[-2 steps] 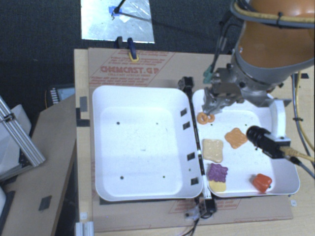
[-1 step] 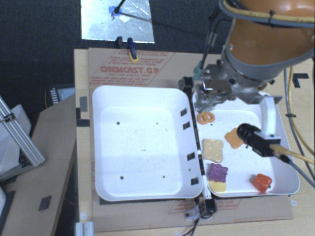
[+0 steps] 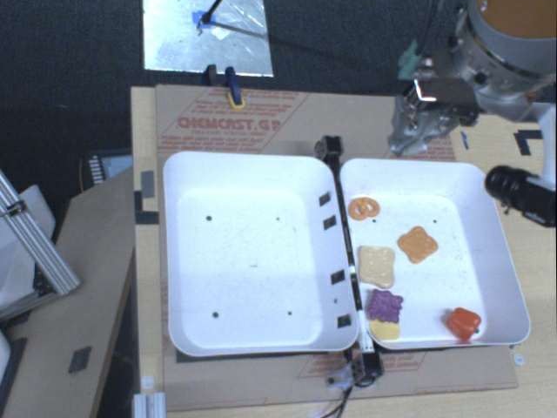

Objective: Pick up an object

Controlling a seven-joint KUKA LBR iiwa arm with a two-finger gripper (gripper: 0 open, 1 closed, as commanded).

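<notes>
The right bin (image 3: 487,233) holds several small toy foods. An orange pretzel (image 3: 364,207) lies near its far left corner. An orange waffle-shaped piece (image 3: 418,245) sits in the middle, with a pale slice of toast (image 3: 377,266) to its left. A purple grape cluster (image 3: 384,305) rests on a yellow piece (image 3: 385,329) at the near left. A red pepper (image 3: 463,322) lies at the near right. My gripper (image 3: 416,139) hangs above the far rim of the right bin, with nothing visible in it.
The left bin (image 3: 244,251) adjoins the right one along a black divider (image 3: 341,233) with clips. A shiny metal sheet (image 3: 207,23) lies at the far side. A black cylindrical part (image 3: 520,194) juts in by the right bin's right rim.
</notes>
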